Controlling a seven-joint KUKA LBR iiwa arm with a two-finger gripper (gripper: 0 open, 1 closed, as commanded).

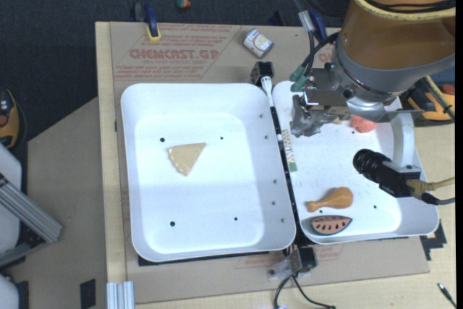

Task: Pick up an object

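Flat tan wedge [187, 156], matte and triangular, lies in the left bin [137, 177], well left of the claw [309, 123]. The claw hangs over the far left corner of the right bin [318, 163]; whether it is apart or together cannot be told. Nearer the camera than the claw are a smooth brown drumstick [331, 199] and a half-round red watermelon slice [330, 225] with green rind. A salmon-pink lump [364, 125] sits just right of the claw.

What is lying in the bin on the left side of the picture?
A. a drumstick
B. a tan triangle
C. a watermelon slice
B: the tan triangle lies in the left bin, while the watermelon slice and the drumstick lie in the right bin.
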